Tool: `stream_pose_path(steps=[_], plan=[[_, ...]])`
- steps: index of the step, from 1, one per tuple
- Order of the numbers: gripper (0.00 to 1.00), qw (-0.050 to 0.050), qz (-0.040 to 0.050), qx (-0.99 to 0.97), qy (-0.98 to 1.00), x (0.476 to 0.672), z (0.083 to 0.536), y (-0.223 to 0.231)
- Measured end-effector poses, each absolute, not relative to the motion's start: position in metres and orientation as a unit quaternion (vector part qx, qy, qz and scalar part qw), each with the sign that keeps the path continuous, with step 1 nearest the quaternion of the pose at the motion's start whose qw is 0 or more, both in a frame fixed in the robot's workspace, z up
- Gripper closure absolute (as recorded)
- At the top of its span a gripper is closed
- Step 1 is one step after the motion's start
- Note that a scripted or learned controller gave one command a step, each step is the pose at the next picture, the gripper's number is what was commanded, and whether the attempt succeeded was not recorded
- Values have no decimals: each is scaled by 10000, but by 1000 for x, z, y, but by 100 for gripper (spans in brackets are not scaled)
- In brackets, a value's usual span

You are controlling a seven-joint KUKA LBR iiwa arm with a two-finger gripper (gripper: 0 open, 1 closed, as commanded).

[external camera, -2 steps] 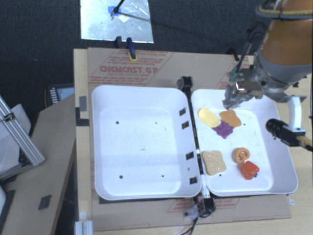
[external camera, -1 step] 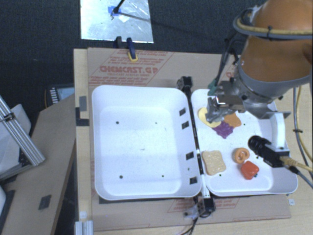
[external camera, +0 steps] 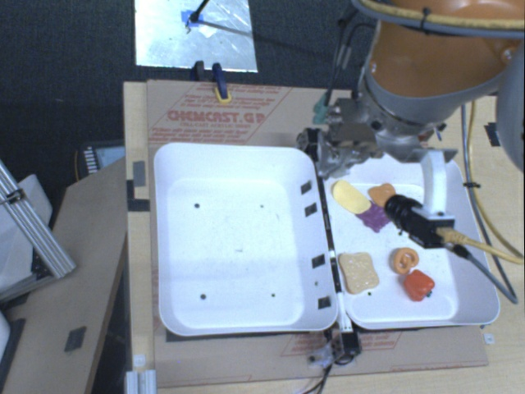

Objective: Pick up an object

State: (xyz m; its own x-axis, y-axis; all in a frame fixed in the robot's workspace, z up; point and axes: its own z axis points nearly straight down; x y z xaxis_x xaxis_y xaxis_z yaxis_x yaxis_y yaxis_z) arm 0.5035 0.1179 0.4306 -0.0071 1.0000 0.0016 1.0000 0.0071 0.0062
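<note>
Gripper [external camera: 349, 156]: hangs over the back left corner of the right bin, close to the divide between the bins; its tips are lost in dark hardware, so cannot tell how they stand.
Wrist: grey metal housing, orange band [external camera: 447, 2] above it, cables looped round.
Black fitting [external camera: 414, 217]: on a white bracket under the arm, with a yellow cable running off right.
Yellow piece [external camera: 350, 197]: nearest the gripper, just in front of it, lying flat on the bin floor.
Purple piece [external camera: 376, 217]: touching the yellow piece's front right edge.
Orange piece [external camera: 381, 194]: just right of the yellow one, partly behind the black fitting.
Toast slice [external camera: 358, 272]: near the front left of the right bin.
Orange ring [external camera: 404, 259]: right of the toast.
Red pepper [external camera: 419, 285]: just in front of the ring.
Right bin [external camera: 472, 302]: white, holds all six items.
Left bin [external camera: 238, 236]: white, beside it.
Cardboard sheet [external camera: 217, 115]: under both bins; red print reads "CHEMCAST", the rest too faint.
</note>
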Motion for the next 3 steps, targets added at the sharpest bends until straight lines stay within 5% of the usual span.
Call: stream_pose_path(steps=[1, 3], plan=[[100, 29, 64, 7047, 7095, 486, 533, 130], [100, -2, 3, 7048, 7094, 489, 519, 210]])
